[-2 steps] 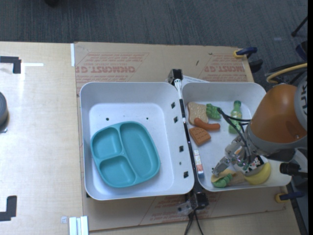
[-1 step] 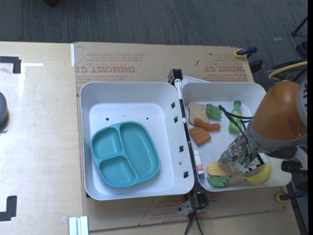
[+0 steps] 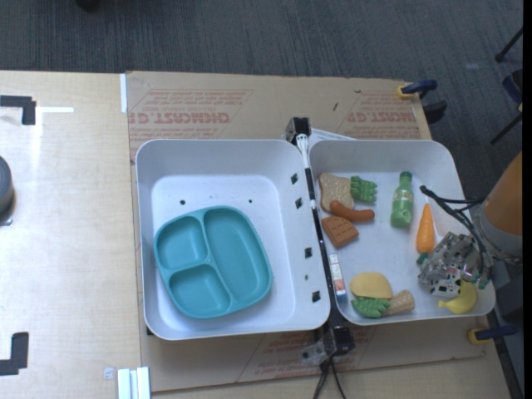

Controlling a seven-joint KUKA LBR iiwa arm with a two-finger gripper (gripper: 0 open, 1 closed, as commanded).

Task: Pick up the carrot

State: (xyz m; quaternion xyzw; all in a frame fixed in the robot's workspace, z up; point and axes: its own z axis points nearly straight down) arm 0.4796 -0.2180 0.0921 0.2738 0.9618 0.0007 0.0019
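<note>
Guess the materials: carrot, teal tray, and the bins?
Carrot: likely moulded plastic toy; uniform orange, smooth, slight sheen. Teal tray: looks like hard plastic, matte to satin, with moulded rounded compartments. Bins: white, probably thin formed plastic, with soft rounded corners and a faint gloss; painted metal can't be ruled out.

Two shallow white bins sat side by side on the bench; the left bin (image 3: 166, 173) held a teal divided plate (image 3: 213, 261); the right bin (image 3: 378, 155) held toy foods, among them a green bottle (image 3: 401, 199), a sausage (image 3: 348, 212) and the carrot (image 3: 426, 227) near its right wall; the gripper (image 3: 449, 271) hovered just below the carrot, beside a banana (image 3: 460, 302).
</note>
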